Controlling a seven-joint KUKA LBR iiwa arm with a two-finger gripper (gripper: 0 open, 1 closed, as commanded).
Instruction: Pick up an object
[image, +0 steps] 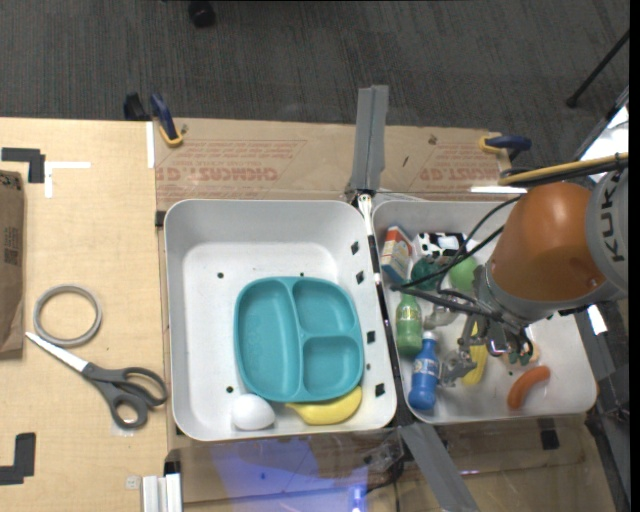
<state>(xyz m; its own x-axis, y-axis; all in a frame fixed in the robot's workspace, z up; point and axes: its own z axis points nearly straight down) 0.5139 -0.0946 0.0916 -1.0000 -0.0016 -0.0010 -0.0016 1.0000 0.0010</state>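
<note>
Grey arm reaching in, wrist bent down

Dark grey carpet floor runs along the top. My worktop is pale wood, with a cardboard sheet clamped at its rear edge. Scissors and a tape roll lie left.

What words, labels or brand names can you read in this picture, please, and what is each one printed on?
"KU": large dark letters on the arm's grey casing at the right edge, cut off by the frame.
Red printing on the cardboard sheet behind the bins: upside down and too blurred to read.
Labels on the green bottle and the blue bottle in the right bin: too small to read.
</note>
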